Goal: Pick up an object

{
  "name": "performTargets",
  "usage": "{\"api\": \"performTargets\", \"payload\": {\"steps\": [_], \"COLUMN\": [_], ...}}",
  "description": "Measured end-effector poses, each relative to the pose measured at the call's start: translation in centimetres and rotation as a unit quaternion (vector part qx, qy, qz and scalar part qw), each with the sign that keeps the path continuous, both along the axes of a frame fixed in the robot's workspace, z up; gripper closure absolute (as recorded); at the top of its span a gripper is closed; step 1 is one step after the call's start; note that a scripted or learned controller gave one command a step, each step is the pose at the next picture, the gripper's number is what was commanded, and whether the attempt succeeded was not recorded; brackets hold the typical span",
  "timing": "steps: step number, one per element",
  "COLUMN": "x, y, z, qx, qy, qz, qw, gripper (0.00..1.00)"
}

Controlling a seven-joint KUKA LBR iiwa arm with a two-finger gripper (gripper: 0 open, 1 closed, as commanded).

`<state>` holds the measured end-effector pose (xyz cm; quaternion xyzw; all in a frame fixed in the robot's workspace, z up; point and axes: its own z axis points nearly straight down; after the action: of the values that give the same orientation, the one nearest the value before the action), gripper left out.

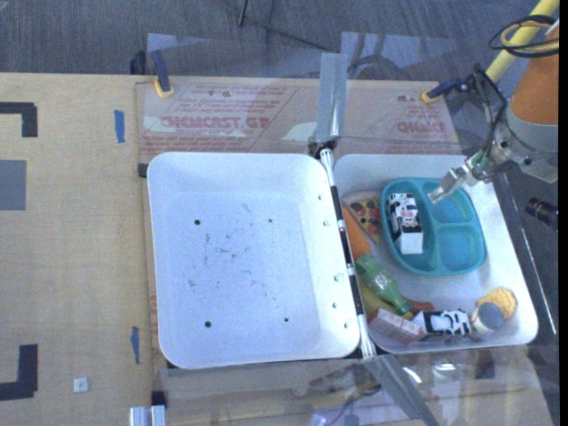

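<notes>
Crowded along the right bin's (524, 327) near wall: black-and-white toy (446, 323), yellow ball (502, 302), green bottle (383, 289); gripper (451, 183) over the teal divided tray's (461, 242) far rim, finger state untellable; risk of snagging that rim.

The wooden bench (62, 264) fills the left of the frame, marked with black tape corners (22, 118) at upper left and lower left and short blue tape strips (119, 125). A flattened printed cardboard sheet (222, 114) lies along the upper middle. Grey carpeted floor (106, 16) runs across the top, crossed by dark cables (266, 25).
</notes>
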<state>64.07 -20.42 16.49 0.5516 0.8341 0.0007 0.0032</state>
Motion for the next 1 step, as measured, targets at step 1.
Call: {"api": "performTargets", "payload": {"steps": [1], "x": [-0.83], "y": [-1.19], "z": [-6.19], "qx": [0.0053], "qy": [0.002], "qz": [-0.072], "qw": [0.9974], "gripper": [0.00]}}
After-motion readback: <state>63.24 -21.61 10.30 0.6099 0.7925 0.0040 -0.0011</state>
